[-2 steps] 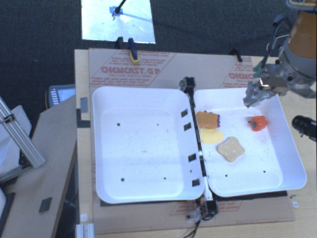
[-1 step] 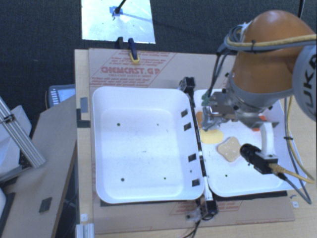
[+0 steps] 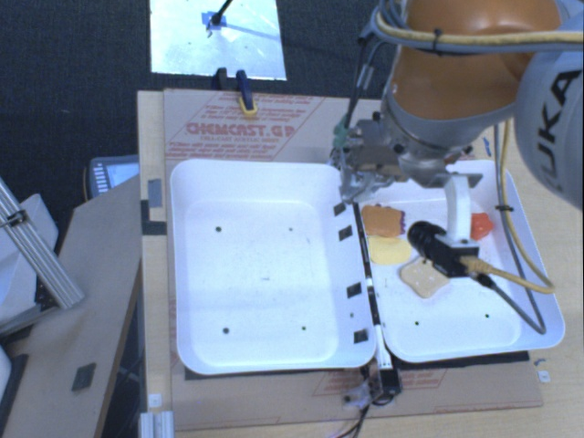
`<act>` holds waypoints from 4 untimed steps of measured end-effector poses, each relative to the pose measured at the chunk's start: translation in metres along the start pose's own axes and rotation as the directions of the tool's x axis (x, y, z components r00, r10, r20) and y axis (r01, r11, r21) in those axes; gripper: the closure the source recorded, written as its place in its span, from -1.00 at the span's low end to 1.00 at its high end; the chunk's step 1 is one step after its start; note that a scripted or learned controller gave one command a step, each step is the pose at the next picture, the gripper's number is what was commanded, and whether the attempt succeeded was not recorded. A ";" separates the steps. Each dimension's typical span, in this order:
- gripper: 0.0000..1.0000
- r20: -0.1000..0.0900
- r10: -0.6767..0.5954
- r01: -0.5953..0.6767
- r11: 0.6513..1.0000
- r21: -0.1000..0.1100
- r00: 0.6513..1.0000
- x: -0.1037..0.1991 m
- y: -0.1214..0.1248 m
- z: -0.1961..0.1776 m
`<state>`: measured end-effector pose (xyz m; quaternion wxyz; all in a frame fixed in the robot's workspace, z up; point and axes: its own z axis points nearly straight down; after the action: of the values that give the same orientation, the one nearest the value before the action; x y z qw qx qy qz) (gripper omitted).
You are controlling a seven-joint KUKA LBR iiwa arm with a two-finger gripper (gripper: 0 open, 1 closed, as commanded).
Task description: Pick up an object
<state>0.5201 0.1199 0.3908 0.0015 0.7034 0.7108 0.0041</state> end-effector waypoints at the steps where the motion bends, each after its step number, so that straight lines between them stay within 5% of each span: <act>1: 1.00 0.001 0.007 -0.007 1.000 -0.002 1.000 -0.027 -0.033 -0.065; 2: 1.00 0.002 0.000 0.000 1.000 0.008 1.000 0.044 -0.018 -0.040; 3: 1.00 -0.002 0.003 -0.003 1.000 -0.003 1.000 0.055 -0.032 -0.136; 4: 1.00 0.003 0.002 -0.002 1.000 0.008 1.000 0.107 0.016 -0.113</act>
<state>0.5343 0.2271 0.5045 -0.0001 0.7040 0.7102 0.0004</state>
